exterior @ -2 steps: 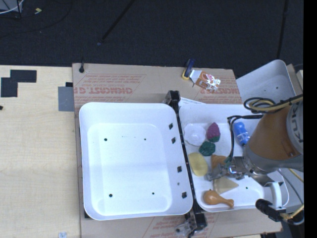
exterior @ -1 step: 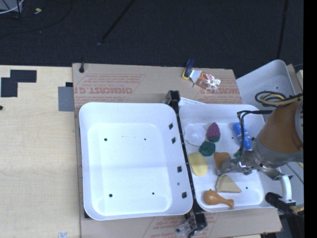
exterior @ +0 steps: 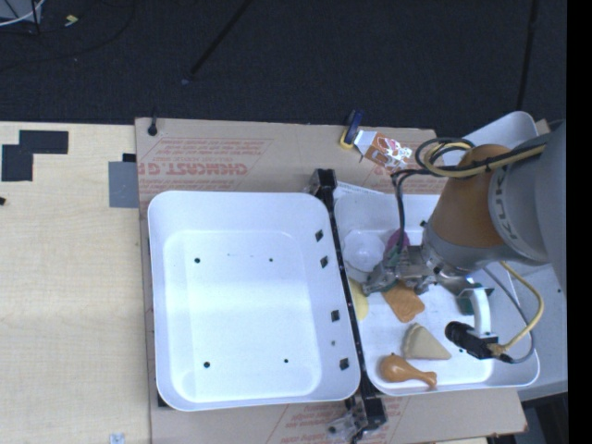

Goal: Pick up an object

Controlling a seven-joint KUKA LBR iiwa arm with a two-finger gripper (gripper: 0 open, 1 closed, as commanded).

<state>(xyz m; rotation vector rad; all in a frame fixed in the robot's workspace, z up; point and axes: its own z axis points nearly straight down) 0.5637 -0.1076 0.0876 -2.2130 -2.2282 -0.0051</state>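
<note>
Hand (exterior: 396, 272): set low in the right bin (exterior: 529, 374), among the clutter; whether it is released or clenched cannot be told, and nothing is seen grasped.
Nearest object: a flat orange piece (exterior: 404, 303), lying on the bin floor just beside the hand; it is judged the likeliest target, being closest.
Its look: tan-orange, roughly four-sided, matt and thin, a low profile that may be hard to grip.
Further objects: a beige wedge (exterior: 425, 342) and an orange gourd-shaped toy (exterior: 405, 370), nearer the bin's front edge.
Left bin (exterior: 240, 285): white floor bare, presumably kept as the drop-off side.
Worktop (exterior: 65, 276): pale wood; both bins are carried on cardboard (exterior: 213, 160).
</note>
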